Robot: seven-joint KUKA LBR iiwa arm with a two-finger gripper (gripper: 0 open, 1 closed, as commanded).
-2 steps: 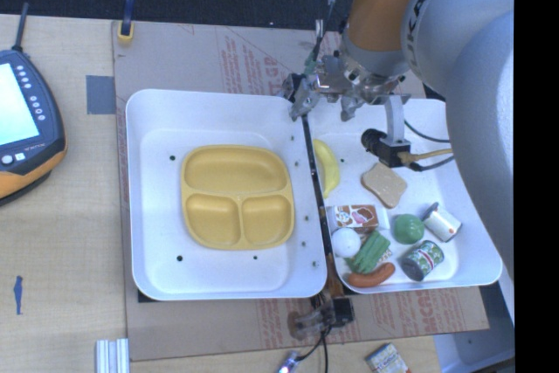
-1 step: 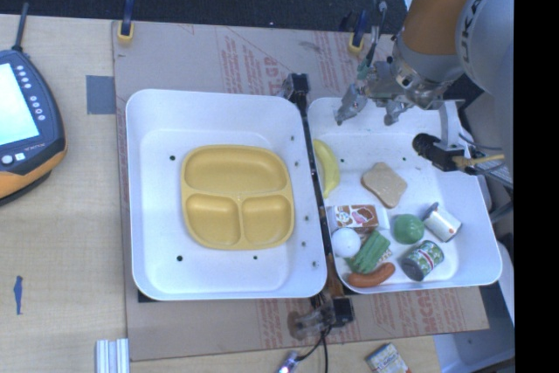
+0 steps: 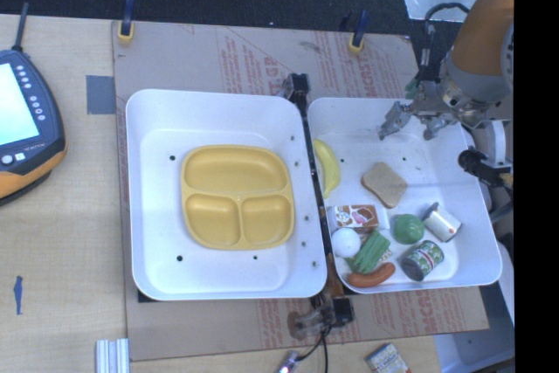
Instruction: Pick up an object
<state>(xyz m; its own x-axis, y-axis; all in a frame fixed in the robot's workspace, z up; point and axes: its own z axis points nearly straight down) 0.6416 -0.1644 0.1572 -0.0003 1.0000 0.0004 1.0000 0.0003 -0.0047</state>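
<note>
The gripper (image 3: 410, 125) hangs over the far part of the right bin (image 3: 479, 275) with its two fingers spread apart and nothing between them; it sits high above the bin floor, so I judge that no object has been chosen or reached yet.

Nearest the camera, along the bin's front edge, lie a reddish sausage (image 3: 370, 277) and a dark can (image 3: 424, 259) tipped on its side. Just behind them are a white egg (image 3: 345, 242), a green pepper-like piece (image 3: 372, 251), a round green fruit (image 3: 407, 228) and a small silver-and-white tin (image 3: 442, 223). These pieces crowd together, some touching, which would leave little room for fingers to slip down on either side.

A small printed carton (image 3: 356, 215) lies flat behind the egg. Farther back, a slice of bread (image 3: 384, 184) rests alone on bare floor, nearest to the gripper and well apart from the cluster, so it looks the easiest candidate, though its flatness may make it hard to pinch. A yellow banana (image 3: 327, 167) leans against the left wall.

The left bin (image 3: 140, 188) carries a yellow divided tray (image 3: 238, 196), lying flat in its middle.
</note>
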